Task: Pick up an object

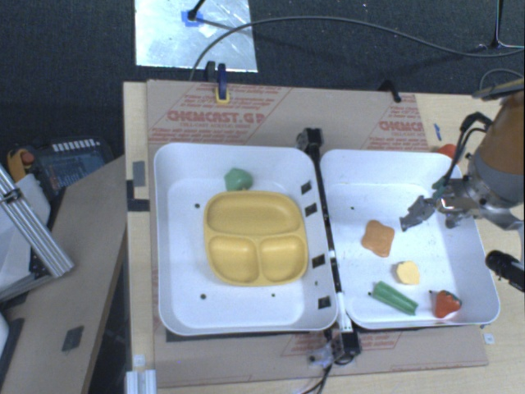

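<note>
Two shallow white bins sit side by side on the tabletop (135, 245). The left bin (176, 302) holds a yellow divided plate (253, 236) with three sections, and a small green piece (239, 179) lies just beyond the plate's far edge, touching or nearly touching it.

The right bin (353, 183) holds four small things in its near half: an orange piece (378, 238) near the middle, a pale yellow chunk (407, 272) just nearer the camera, a long green vegetable (392, 298) lying at a slant near the front wall, and a red piece with a green top (446, 303) in the near right corner.

The arm (500, 158) reaches in from the right. Its pincer (413, 214) hangs over the right bin, a little to the right of the orange piece and apart from it. Whether the pincer is spread or pressed together cannot be told; nothing can be seen in it.
</note>
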`<act>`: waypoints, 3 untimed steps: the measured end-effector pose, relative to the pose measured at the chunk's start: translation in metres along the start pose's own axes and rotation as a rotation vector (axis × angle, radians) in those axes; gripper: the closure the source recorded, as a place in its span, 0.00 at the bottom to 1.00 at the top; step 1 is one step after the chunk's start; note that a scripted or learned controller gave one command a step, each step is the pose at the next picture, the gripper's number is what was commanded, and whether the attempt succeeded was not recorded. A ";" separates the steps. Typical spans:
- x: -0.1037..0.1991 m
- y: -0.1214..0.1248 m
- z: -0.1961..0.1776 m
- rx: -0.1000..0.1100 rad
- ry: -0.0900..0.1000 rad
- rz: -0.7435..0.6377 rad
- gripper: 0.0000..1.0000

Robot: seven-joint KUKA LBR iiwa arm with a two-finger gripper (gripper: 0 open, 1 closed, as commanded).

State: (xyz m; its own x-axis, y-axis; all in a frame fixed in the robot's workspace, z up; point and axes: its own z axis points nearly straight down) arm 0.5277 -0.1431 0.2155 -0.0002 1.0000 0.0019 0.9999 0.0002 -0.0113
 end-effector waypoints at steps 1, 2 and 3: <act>0.000 0.003 -0.006 -0.013 -0.003 -0.003 0.00; 0.000 0.008 0.036 -0.009 -0.001 -0.002 0.00; 0.001 0.004 0.098 -0.008 -0.001 -0.001 0.00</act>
State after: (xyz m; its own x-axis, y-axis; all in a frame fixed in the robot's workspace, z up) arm 0.5301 -0.1417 0.1173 -0.0010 1.0000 0.0011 1.0000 0.0010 -0.0034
